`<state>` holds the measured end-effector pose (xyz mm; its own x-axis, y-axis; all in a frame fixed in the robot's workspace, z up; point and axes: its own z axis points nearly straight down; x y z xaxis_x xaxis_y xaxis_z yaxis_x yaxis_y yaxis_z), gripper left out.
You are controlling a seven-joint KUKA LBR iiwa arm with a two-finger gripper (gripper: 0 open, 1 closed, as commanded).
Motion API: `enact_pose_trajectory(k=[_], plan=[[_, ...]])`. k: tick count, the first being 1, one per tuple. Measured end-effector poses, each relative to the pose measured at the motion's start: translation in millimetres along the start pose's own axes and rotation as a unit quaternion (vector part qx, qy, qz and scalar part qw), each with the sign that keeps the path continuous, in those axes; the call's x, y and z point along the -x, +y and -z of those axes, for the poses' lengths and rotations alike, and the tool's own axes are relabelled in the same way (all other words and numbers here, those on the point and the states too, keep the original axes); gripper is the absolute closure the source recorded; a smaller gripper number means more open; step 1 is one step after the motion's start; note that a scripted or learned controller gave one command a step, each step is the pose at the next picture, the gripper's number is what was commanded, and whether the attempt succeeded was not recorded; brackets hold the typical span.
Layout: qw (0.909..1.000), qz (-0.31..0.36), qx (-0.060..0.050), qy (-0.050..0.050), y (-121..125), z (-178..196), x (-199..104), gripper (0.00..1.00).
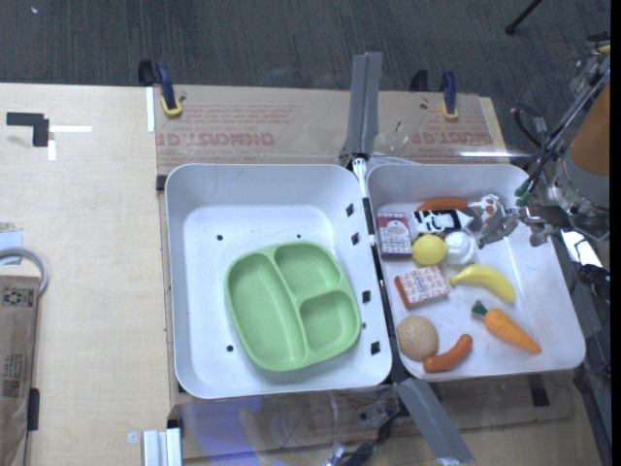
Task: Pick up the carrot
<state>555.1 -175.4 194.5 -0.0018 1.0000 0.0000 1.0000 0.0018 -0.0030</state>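
The orange carrot [508, 327] with a green top lies in the right bin [563, 289], near its front right corner, pointing toward that corner. My gripper [493, 224] hangs over the back right part of the same bin, well behind the carrot, with the banana [484, 280] between the two. Nothing shows in the gripper's grasp.
The right bin also holds a lemon [429, 249], a white round item [459, 249], two small red-and-white boxes [394, 234] [421, 285], a tan ball [417, 337] and a red sausage [447, 353]. A green divided plate [293, 305] lies in the left bin [194, 260].
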Motion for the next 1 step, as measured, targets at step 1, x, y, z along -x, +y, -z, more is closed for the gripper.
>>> enact_pose_trajectory(k=[1], plan=[[0.9934,-0.115,-0.002,0.002,-65.9,-81.7,32.9,0.0]])
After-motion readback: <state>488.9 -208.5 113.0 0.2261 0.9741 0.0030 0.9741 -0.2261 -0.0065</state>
